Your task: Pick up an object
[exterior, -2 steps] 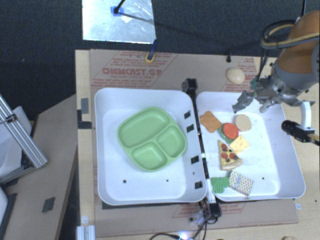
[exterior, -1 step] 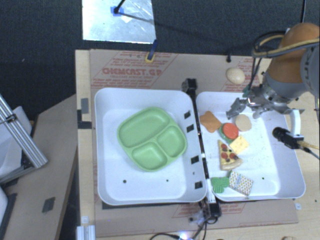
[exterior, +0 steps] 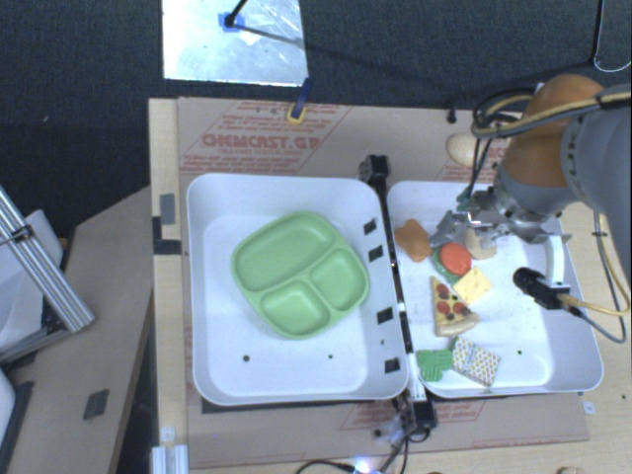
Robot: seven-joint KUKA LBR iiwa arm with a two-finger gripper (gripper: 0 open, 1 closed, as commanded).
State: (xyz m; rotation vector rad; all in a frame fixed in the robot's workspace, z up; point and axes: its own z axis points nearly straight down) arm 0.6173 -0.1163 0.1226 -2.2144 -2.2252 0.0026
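My gripper (exterior: 464, 229) hangs low over the back of the right bin (exterior: 573, 363), just above a red tomato slice (exterior: 455, 260). An orange-brown food piece (exterior: 414, 240) lies to its left. In front of the tomato are a yellow cheese wedge (exterior: 475, 284) and a pizza slice (exterior: 451, 308). A small beige piece (exterior: 483, 247) sits right under the gripper, partly hidden by it. A green leafy piece (exterior: 433, 363) and a patterned cracker (exterior: 477, 362) lie near the front wall.
The left bin (exterior: 212, 363) holds a green divided plate (exterior: 299, 274). A ridge with black clips (exterior: 388, 265) separates the bins. The arm (exterior: 563, 146) crosses the right bin's back right corner. A beige round thing (exterior: 460, 148) lies behind the bin.
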